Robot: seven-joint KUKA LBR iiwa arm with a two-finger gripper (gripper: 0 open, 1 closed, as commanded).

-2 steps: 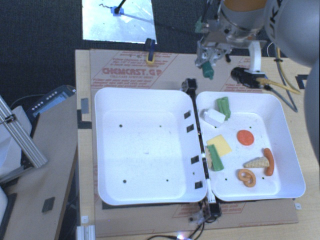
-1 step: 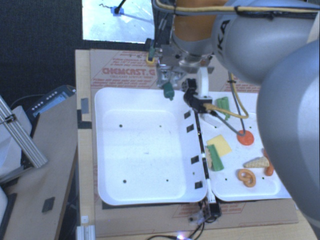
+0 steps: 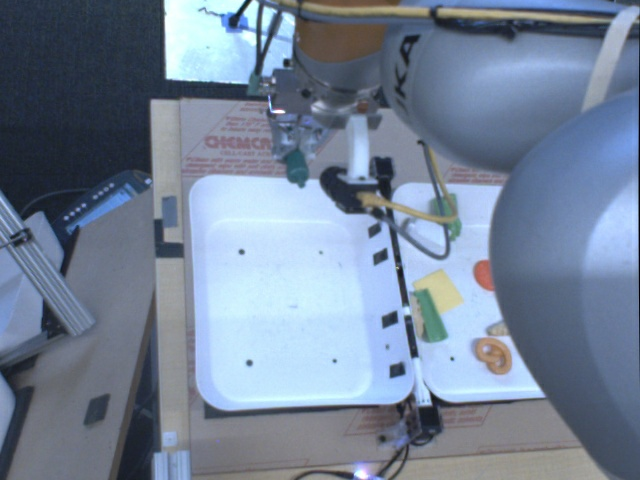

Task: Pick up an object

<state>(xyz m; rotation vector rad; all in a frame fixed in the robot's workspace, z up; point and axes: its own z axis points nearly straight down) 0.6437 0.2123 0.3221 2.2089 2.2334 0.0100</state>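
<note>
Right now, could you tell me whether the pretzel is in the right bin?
In: the pretzel lies on the right bin's floor near its front.

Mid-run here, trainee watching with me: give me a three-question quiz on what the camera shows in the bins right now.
1. True or false: the yellow block lies in the right bin.
2. What sits against the yellow block's lower left edge? A) green block B) a blue cup C) a spoon
3. Which item lies nearest the right bin's front rim?

Key: 1 true. 2 A. 3 the pretzel.
</note>
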